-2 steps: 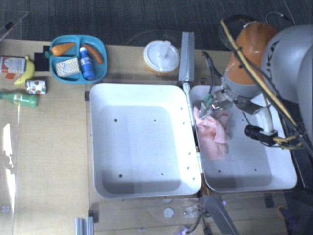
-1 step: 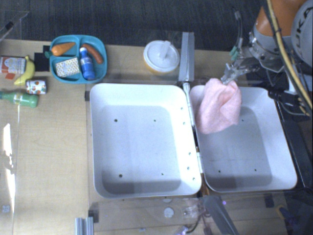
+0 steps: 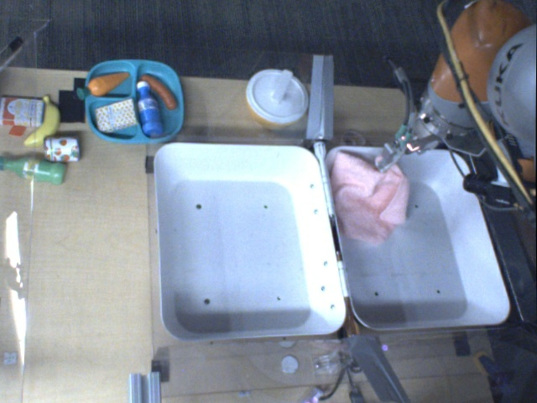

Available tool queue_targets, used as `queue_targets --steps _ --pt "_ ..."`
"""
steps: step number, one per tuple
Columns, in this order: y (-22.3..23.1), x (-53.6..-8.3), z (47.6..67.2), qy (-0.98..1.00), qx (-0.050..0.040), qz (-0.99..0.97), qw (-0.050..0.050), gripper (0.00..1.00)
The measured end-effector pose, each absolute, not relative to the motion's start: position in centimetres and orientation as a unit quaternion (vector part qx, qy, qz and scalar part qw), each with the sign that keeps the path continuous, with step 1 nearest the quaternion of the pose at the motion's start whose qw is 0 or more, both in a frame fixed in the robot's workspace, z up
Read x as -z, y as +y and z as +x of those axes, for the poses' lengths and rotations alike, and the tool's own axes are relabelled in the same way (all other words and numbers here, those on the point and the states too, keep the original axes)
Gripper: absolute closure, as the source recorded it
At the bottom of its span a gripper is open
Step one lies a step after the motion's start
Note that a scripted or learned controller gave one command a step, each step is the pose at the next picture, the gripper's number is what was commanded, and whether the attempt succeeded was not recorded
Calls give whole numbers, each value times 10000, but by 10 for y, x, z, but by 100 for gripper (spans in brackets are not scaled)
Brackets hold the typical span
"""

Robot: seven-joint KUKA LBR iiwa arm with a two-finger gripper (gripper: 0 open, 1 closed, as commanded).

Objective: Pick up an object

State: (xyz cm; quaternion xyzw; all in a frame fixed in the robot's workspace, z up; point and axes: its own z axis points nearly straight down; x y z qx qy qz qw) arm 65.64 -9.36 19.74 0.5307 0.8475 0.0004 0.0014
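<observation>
— Since the gripper (image 3: 391,159) sits right at the upper edge of the pink cloth (image 3: 370,196), what worries you most?

— That it comes away with nothing. The cloth lies crumpled in the right bin (image 3: 436,296), bunched against the wall next to the left bin (image 3: 243,321), and the fingertips meet only its top fringe. A pinch on a loose fold (soft fabric gives no firm edge) could slide off as soon as the arm (image 3: 482,53) lifts.

— Are the fingers closed on it?

— I cannot tell. They look like a narrow pale tip touching the fabric, but that spot is small and blurred, so whether any cloth lies between them is unclear.

— Anything else that could spoil it?

— The cloth is close to the divider (image 3: 319,99) between the bins. If only a corner is caught, the rest may drag over the wall and pull free. Pressing down too far would just pin the fabric against the bin floor instead of gathering it.

— So the grasp is unproven?

— In my judgement, yes; the cloth rests in the bin, not lifted.
</observation>
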Motion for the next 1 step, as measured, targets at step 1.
queue_targets --steps 1 --pt "-45 -185 639 9337 -11 3580 18 100"
